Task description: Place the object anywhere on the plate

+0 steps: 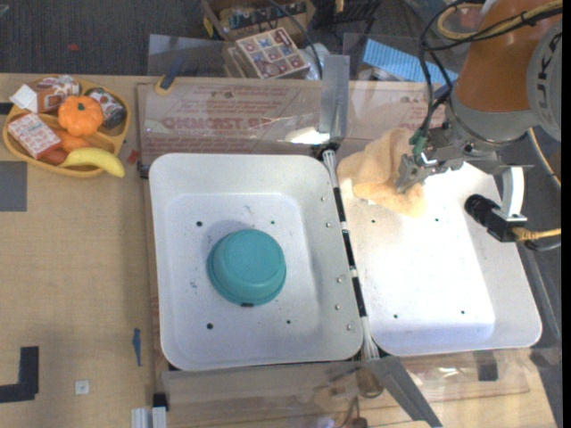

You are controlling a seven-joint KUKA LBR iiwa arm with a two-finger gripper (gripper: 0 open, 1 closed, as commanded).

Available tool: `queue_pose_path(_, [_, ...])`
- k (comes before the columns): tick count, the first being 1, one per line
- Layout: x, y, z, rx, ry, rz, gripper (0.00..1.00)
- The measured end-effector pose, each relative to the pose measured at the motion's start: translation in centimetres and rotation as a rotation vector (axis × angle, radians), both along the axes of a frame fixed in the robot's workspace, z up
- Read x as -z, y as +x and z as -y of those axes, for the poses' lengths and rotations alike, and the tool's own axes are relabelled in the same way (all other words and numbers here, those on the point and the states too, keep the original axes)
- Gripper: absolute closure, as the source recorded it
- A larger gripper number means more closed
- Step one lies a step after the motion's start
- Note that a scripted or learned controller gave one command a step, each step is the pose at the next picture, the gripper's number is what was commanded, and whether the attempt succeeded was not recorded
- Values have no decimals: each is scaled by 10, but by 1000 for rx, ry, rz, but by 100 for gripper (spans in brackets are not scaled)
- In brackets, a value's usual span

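The arm's two-finger gripper (412,173) is down at the far left corner of the right white bin (464,324), pushed into a crumpled pale tan cloth (382,172), and honestly I can't tell if it's got hold of the fabric or just sits on it. Looks like the pick-up step to me. If the grab works, next up is lifting and carrying it left, over the divider, to the round teal plate (247,267) in the middle of the left white bin (178,194).

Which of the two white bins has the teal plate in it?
The left bin: the plate sits at its middle. The right bin holds a tan cloth.
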State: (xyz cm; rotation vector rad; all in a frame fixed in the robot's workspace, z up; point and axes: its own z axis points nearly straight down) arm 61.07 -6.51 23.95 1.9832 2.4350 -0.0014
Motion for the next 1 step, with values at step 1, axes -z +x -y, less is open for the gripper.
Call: queue_pose_path(1, [15, 1, -3, -5, 1, -1, 100])
